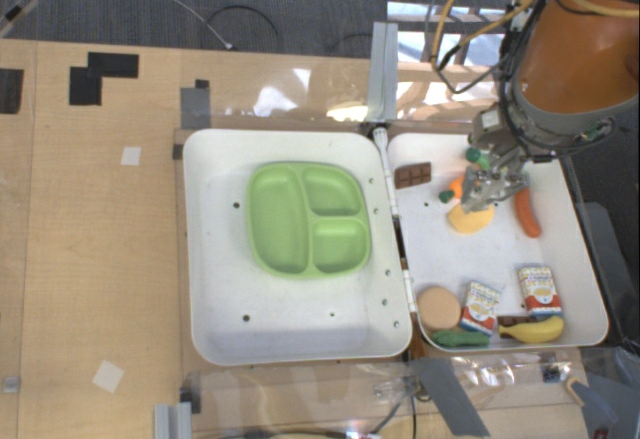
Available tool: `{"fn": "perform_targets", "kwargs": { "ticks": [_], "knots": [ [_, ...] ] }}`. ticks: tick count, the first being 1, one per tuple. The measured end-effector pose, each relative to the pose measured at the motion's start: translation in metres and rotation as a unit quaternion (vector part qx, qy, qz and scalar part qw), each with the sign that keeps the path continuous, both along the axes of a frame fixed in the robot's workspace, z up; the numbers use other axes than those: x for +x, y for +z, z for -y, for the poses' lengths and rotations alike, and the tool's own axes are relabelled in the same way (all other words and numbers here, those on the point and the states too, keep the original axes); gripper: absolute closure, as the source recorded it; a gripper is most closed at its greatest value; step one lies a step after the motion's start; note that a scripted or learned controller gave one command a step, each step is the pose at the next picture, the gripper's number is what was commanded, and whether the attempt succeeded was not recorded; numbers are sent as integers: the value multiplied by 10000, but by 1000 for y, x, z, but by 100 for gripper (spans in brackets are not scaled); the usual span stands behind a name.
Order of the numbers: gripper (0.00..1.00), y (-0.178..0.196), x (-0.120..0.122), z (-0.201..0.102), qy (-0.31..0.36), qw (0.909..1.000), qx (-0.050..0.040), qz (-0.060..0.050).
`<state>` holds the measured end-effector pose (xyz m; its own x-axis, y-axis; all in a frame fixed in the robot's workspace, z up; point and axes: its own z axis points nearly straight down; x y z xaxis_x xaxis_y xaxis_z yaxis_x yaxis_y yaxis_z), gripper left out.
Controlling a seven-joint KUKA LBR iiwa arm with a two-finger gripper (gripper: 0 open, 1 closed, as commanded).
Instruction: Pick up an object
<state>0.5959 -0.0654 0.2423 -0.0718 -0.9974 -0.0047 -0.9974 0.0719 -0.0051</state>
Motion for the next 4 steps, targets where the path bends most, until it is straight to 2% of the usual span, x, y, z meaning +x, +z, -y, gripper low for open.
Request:
{"fn": "perform_targets", "kwargs": {
  "ticks": [1, 2, 3, 4],
  "knots": [
    [100, 18, 75, 0, -52, 10000, 0, 2],
    [100, -85, 47, 51, 901, 9959, 0, -43],
    [100, -152, -23, 52, -58, 10000, -24, 28],
    [100, -84, 36, 73, 1121, 9937, -18, 11]
  ]
}}
